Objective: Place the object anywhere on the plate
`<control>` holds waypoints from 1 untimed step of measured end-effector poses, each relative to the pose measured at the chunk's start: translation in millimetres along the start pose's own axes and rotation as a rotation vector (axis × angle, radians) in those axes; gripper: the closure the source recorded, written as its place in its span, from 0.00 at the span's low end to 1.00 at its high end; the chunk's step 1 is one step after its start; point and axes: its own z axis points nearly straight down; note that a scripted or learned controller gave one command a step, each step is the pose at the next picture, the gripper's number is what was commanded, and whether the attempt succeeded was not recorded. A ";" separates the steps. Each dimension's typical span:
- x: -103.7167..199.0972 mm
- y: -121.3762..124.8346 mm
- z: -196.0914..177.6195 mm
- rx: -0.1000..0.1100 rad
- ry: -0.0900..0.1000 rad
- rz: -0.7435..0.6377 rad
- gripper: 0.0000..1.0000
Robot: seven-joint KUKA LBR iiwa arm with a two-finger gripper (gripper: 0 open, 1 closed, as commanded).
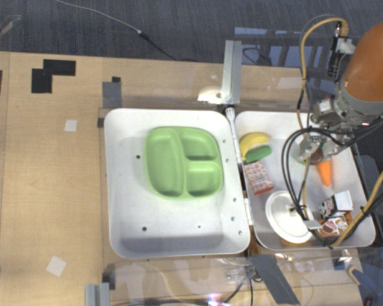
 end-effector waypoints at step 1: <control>-87.9 23.0 22.7 0.000 0.000 -0.070 1.00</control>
